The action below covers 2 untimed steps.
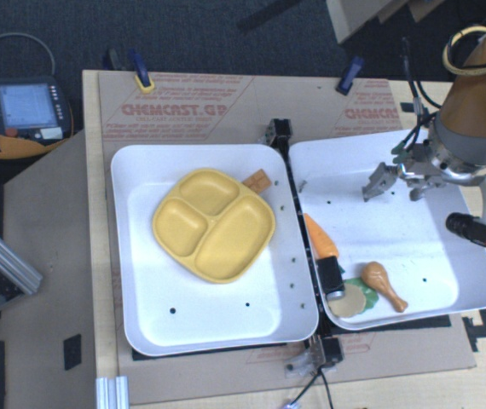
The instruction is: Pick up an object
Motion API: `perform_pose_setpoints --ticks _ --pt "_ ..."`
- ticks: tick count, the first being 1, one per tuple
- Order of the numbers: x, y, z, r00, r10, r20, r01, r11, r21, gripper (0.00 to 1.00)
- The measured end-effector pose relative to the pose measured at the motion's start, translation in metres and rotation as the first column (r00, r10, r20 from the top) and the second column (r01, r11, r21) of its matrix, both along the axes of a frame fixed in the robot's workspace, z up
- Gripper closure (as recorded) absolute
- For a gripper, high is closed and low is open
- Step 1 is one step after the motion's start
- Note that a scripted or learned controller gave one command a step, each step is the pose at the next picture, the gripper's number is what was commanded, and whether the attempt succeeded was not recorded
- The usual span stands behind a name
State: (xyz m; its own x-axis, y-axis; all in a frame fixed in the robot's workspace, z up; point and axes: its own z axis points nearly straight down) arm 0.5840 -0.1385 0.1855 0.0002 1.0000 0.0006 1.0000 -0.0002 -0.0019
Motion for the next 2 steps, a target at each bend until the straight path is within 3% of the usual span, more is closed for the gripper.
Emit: perform_pose_setpoints --ticks 2 --pt "0.000 -0.002 -0.093 1.000 0.000 0.001 0.000 1.000 -0.002 0.00"
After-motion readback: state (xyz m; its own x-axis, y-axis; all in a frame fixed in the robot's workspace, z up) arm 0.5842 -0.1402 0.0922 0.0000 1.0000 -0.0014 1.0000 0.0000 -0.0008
